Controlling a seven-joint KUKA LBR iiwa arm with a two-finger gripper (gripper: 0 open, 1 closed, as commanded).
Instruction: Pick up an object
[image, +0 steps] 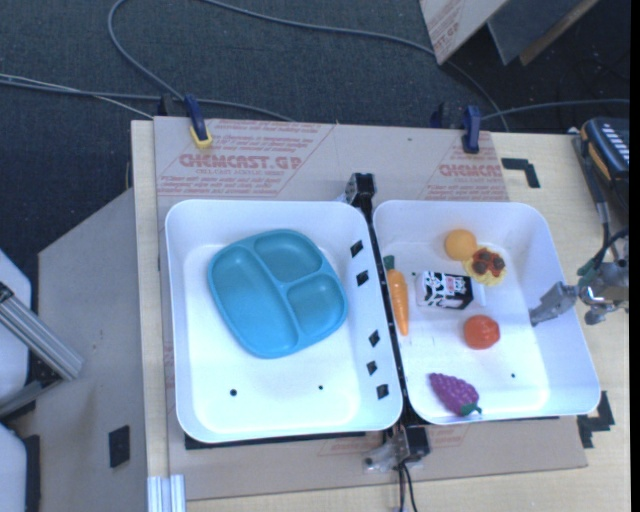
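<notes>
- Lying flat under everything, a brown bench (250, 160) with red writing is seen, held down by two clamps at its far edge.
- Two white bins are set side by side on it: the left bin (200, 400) and the right bin (560, 380), touching along the middle.
- A big blue plate (277, 291) with three parts is laid in the left bin, near its far side.
- The gripper (552, 305) is seen at the right edge of the right bin, low over the rim; nothing is held in it, and whether its claw is open or closed cannot be told.
- An orange carrot (398, 300) is laid along the left wall of the right bin.
- A black and white milk box (444, 290) is placed just beside the carrot, in the middle.
- A bunch of purple grapes (454, 393) is found at the near side.
- A red tomato (481, 331) is set well left of the gripper.
- A yellow pastry with dark berries (487, 264) is touching an orange ball (460, 243) at the far side.
</notes>
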